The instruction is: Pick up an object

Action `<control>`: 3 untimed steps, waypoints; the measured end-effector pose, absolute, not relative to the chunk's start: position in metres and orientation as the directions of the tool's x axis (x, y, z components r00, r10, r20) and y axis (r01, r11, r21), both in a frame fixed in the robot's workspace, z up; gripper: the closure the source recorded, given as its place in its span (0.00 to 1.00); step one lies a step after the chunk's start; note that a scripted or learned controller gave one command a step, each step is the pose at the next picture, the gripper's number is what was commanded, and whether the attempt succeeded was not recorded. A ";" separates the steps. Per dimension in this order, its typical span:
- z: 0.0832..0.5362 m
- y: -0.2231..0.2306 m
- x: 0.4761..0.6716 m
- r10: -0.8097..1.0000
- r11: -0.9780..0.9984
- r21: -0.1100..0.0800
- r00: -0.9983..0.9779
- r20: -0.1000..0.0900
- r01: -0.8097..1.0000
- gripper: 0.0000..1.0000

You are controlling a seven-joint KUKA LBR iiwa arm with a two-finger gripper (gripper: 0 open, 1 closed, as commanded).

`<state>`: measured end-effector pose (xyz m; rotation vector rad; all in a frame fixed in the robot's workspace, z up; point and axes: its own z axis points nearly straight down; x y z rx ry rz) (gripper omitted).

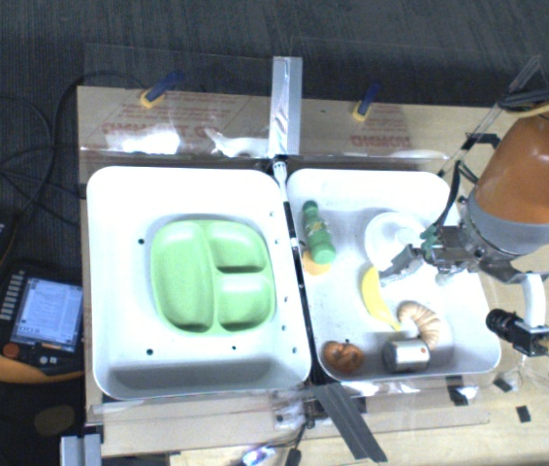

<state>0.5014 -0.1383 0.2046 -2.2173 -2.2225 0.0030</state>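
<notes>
Arm reaches in low from the right — gripper (pixel 405 260) seemingly open, empty — over the banana (pixel 373 297)

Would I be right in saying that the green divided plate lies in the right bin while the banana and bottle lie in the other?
Not quite: the camera view shows the green plate in the left bin. The banana and bottle lie in the right bin.

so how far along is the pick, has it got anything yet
Nothing looks picked yet. The banana, green bottle, croissant, can and brown fruit all lie in the right bin. In hand: the gripper sits low over the white cup, beside the banana. Left: grasp something and lift.
</notes>
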 end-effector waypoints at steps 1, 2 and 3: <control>0.230 -0.165 0.485 0.987 -0.162 -0.001 0.162 0.000 0.987 0.00; 0.174 -0.151 0.607 0.914 -0.405 -0.004 0.405 -0.004 0.914 0.00; 0.141 -0.145 0.592 0.950 -0.311 0.031 0.311 -0.004 0.950 0.00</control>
